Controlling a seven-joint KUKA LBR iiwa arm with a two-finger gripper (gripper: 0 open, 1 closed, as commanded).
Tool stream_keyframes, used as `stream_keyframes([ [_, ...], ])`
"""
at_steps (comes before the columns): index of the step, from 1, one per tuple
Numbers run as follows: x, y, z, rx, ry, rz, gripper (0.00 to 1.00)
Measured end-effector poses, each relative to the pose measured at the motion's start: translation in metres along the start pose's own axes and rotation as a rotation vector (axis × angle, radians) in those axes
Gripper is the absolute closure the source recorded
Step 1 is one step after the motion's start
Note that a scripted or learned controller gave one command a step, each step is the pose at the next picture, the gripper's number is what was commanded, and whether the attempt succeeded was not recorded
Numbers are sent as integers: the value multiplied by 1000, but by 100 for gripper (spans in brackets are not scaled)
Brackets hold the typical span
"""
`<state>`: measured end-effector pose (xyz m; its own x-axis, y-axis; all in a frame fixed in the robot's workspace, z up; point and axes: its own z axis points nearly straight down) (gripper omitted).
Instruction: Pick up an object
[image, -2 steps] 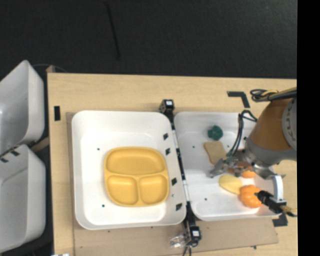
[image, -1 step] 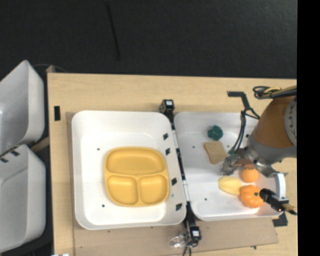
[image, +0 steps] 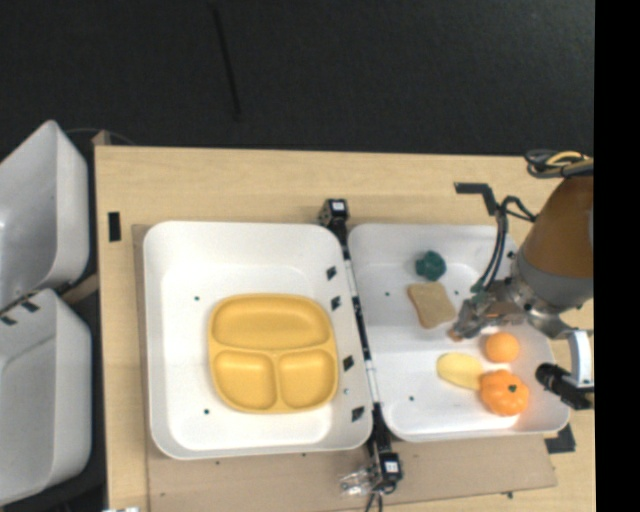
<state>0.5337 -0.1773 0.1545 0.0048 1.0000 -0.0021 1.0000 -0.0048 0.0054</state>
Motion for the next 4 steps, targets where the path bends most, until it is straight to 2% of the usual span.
stream_keyframes([
  [2,-8,5,-99,-2,-1,-8,100],
  [3,48,26,-90,3,2,-12,100],
  [4,96,35,-83,5,3,-11,100],
])
